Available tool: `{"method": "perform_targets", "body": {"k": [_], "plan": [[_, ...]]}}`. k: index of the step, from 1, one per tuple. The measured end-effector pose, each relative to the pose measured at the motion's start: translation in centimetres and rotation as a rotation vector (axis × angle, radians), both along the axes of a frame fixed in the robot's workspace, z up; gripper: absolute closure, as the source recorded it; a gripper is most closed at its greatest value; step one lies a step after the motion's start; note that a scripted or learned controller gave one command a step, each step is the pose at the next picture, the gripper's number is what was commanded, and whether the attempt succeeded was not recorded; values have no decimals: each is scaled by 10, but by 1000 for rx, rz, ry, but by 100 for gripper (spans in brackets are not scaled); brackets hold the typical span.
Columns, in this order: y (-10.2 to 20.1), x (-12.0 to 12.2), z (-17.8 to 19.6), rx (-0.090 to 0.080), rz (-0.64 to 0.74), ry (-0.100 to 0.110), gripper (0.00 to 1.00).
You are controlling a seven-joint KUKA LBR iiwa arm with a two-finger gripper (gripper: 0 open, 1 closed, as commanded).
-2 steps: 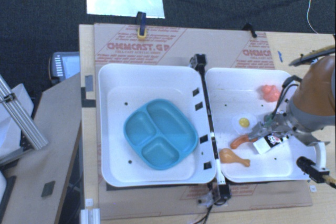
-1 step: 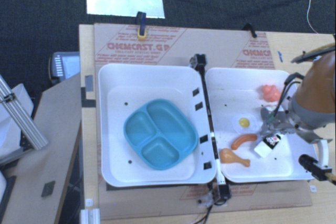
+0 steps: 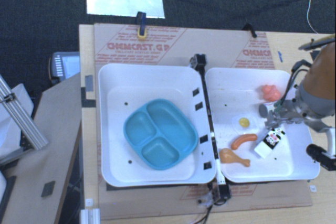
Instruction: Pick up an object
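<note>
The right bin (image 3: 231, 84) holds a pink lump (image 3: 271, 92) at the back, a small yellow piece (image 3: 243, 123), an orange sausage (image 3: 244, 140), an orange drumstick-shaped toy (image 3: 234, 157) and a white carton with black spots (image 3: 269, 142). My gripper (image 3: 271, 118) hangs low over the right bin, just above the carton and to the right of the yellow piece. It is dark and small in the camera view, and nothing shows between its fingers.
A blue divided plate (image 3: 160, 134) lies in the left bin (image 3: 115, 86). A black divider (image 3: 206, 118) runs between the bins. The arm (image 3: 317, 89) enters from the right over the right bin's edge. Cardboard (image 3: 157, 44) lies under both bins.
</note>
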State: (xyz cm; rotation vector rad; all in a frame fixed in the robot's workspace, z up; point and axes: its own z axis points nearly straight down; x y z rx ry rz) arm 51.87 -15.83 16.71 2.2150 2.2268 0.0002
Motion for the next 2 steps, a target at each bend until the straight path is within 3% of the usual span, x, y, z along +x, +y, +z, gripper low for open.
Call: {"method": "perform_targets", "body": {"k": [1,2], "plan": [[-7,6,58,-1,-1,-2,100],[-7,8,78,0,0,1,100]]}}
